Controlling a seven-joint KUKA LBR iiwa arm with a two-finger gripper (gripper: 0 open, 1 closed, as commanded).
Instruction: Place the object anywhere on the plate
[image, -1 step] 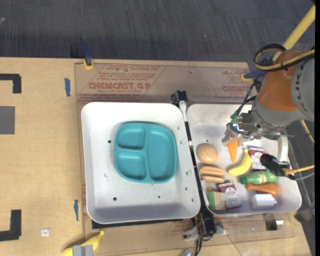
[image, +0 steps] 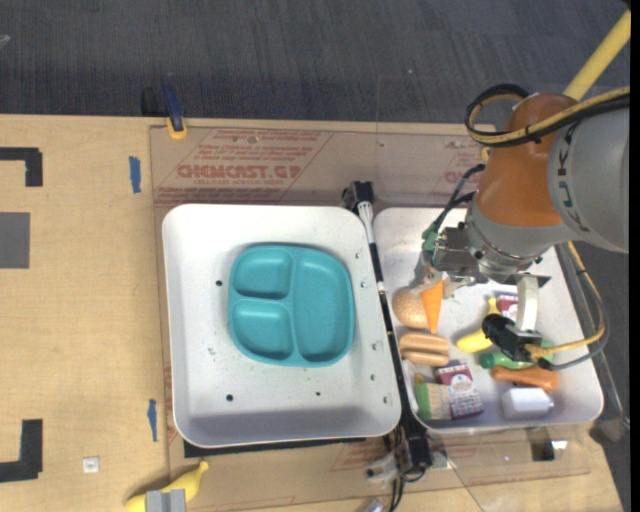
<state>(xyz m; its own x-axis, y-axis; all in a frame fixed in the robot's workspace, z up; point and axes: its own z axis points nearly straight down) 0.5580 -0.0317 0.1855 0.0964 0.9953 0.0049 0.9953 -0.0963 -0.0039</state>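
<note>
Bench: 2 white bins (image: 190, 330) | 1 teal plate (image: 292, 304) | 1 hot dog (image: 424, 347) | end effector (image: 452, 268) grip state unclear

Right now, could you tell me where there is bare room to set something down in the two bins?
The teal plate has three bare compartments, and bare floor of the left bin rings it, widest along the near edge. The right bin is crowded: hot dog, carton and other toys pack it under the arm.
</note>
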